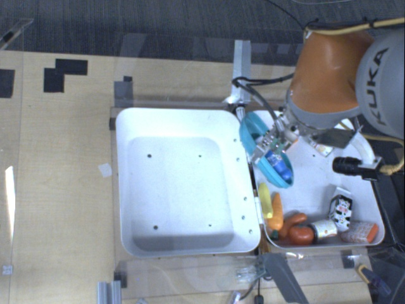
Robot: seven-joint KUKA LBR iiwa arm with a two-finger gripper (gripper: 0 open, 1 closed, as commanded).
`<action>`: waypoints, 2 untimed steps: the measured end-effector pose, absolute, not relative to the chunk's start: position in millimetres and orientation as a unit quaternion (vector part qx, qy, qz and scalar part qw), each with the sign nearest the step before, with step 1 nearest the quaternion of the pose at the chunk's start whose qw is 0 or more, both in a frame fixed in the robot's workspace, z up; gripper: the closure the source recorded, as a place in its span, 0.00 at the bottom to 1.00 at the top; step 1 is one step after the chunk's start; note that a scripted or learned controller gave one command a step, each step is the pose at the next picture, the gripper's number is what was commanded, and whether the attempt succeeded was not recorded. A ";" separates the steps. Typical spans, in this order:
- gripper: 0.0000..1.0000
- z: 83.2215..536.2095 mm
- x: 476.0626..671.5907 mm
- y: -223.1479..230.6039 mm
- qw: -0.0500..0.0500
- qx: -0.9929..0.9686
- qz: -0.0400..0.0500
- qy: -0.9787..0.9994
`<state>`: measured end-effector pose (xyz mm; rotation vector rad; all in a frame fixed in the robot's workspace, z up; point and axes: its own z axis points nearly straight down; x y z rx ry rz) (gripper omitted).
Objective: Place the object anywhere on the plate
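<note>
My gripper (pixel 272 145) hangs over the left edge of the right bin (pixel 316 170), below the arm's orange band. Right under it lies a dark blue oblong object (pixel 280 170) with a label, tilted down to the right. A light teal piece (pixel 252 128) sits just up and left of the gripper, against the wall between the bins. The gripper's body hides where it meets the blue object, so I cannot tell whether it holds it.
The left bin (pixel 180 233) lies beside it. At the right bin's near edge are a yellow piece (pixel 264 198), an orange carrot shape (pixel 276 211), a red round item (pixel 301 235), a silver can (pixel 326 228) and a white-and-black item (pixel 342 209).
</note>
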<state>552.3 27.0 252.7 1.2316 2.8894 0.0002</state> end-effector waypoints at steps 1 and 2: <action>1.00 369.7 522.1 3.3 0.001 0.213 0.000 0.977; 1.00 345.5 578.5 -17.0 0.000 0.206 0.000 0.979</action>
